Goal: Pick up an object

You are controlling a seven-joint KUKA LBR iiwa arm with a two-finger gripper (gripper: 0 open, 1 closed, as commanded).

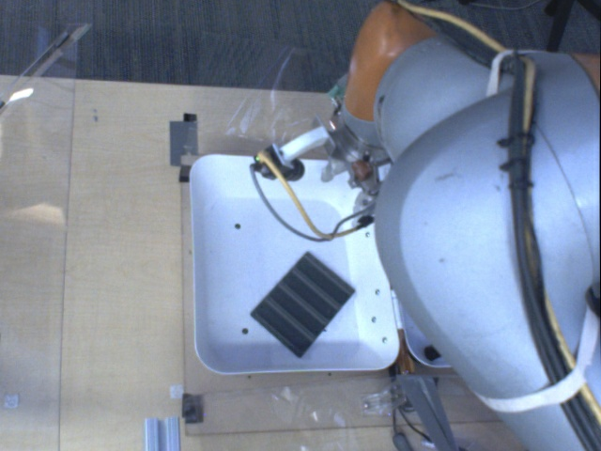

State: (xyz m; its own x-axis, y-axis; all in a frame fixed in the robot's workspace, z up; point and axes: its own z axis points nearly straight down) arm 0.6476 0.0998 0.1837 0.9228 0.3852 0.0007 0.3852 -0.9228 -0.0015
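- Pale wooden bench point(103, 280) fills the lower view, with dark grey carpet point(188, 17) beyond its far edge.
- One shallow white bin point(221, 252) with rounded corners sits on the bench. A sliver of the second bin point(409, 343) shows just to its right, under the arm.
- The grey arm point(488, 252) enters from the right and covers most of that side. Its orange band point(380, 40) is at the top of the view.
- The gripper point(352, 164) is at the far right corner of the white bin, over the rim area. Its tip is crowded by fittings and by the arm body, so it cannot be told whether it is open or closed. No object can be seen in its grasp.
- A yellow and black cable point(286, 205) loops from a dark connector point(286, 168) beside the gripper, hanging over the far part of the bin floor.
- The task's thing, a dark ribbed rectangular block point(302, 303), lies flat on the bin floor in the near half, turned diagonally. It is well apart from the gripper and touches no wall.
- A black bracket point(185, 139) stands at the bin's far left corner and another point(192, 407) at the near left corner.
- Crumpled clear film point(254, 116) lies on the bench beyond the bin.
- No brand, label or writing is legible on any item.
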